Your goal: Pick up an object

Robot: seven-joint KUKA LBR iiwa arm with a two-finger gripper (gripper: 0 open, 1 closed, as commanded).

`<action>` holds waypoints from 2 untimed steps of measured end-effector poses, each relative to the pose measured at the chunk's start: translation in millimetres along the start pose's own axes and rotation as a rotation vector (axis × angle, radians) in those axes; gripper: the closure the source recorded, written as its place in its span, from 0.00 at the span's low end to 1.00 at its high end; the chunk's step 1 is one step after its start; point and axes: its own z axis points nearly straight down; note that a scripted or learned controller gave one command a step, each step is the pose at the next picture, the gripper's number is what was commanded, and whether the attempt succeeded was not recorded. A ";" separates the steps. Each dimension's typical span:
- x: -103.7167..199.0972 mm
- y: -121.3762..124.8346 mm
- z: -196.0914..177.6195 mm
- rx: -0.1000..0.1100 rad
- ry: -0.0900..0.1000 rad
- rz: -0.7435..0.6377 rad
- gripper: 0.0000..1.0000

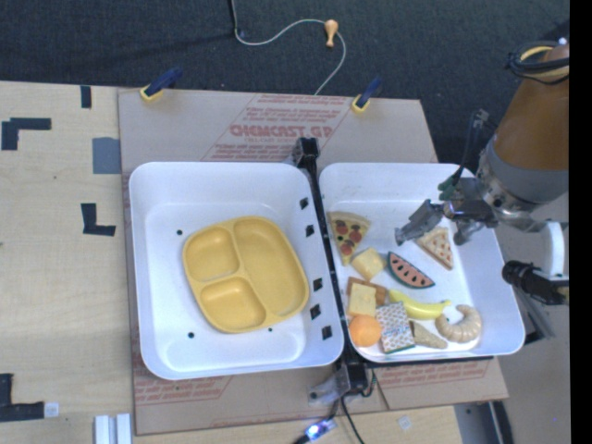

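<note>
Grey hand [437, 222] is hovering open and empty at right of frame, over the sandwich wedge [436, 246] in the right bin [499, 340]. Advice: centre the fingers before descending.

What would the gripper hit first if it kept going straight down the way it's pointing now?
Probably the triangular sandwich wedge: the gripper hangs over the right bin with one finger at the wedge's upper edge. Its other finger reaches toward bare floor left of the wedge. Height above the toys is unclear from this slanted view.

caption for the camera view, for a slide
Pincer open above toy food in the right bin; yellow tray in the left bin.
</note>
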 end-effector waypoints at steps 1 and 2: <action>-0.1 2.0 -5.7 -0.012 -0.002 -0.003 0.00; -1.5 6.4 57.5 -0.006 -0.001 -0.002 0.00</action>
